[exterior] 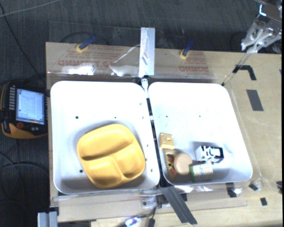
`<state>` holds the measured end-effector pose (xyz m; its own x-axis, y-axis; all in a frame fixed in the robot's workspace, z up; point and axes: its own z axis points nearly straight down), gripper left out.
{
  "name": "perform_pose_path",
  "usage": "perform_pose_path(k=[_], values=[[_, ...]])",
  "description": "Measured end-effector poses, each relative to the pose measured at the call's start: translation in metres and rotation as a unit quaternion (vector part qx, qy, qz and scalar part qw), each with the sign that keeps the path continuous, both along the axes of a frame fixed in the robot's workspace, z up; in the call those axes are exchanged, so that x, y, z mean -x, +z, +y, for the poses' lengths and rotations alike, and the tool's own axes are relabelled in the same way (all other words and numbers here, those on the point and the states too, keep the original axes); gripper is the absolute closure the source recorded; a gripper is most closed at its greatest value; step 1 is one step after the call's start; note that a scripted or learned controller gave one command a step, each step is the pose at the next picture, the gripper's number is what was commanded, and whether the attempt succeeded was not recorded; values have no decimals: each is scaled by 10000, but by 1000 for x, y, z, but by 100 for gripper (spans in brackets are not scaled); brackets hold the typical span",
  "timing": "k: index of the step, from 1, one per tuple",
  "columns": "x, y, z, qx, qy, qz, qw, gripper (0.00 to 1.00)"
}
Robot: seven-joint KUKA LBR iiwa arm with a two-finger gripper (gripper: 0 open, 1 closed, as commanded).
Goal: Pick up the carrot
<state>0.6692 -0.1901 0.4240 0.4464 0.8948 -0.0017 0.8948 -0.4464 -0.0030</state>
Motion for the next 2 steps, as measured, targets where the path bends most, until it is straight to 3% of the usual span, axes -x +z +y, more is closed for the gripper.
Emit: perform_pose_path(k=[1,2], values=[[-1,9,1,12,12,6,10000,100],[0,9,-16,5,-391,-10,9992,100]])
